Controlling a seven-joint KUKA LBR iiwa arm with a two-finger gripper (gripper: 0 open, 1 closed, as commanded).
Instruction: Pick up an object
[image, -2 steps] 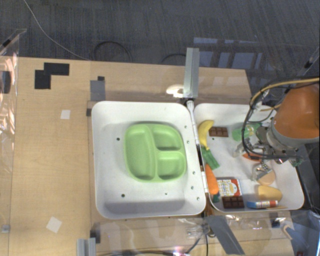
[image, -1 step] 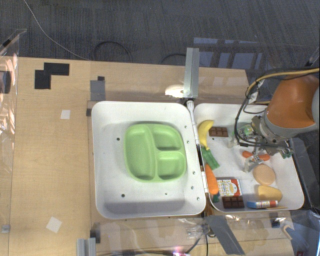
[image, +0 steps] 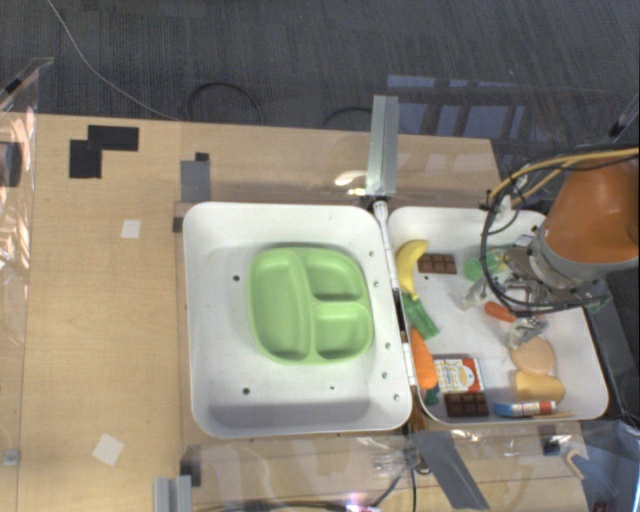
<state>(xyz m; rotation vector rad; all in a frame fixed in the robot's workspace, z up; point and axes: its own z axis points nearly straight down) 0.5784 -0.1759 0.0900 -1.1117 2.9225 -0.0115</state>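
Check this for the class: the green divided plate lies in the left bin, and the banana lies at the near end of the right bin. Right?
Not quite. The camera view shows the banana at the far end of the right bin; the green divided plate does lie in the left bin.

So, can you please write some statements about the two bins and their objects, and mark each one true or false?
1. The green divided plate lies in the left bin. True.
2. The banana is in the left bin. False: it lies in the right bin, near the wall between the bins.
3. The carrot lies beside the small juice box. True.
4. The arm reaches over the left bin. False: it is above the right bin.
5. A brown chocolate piece lies right next to the banana. True.
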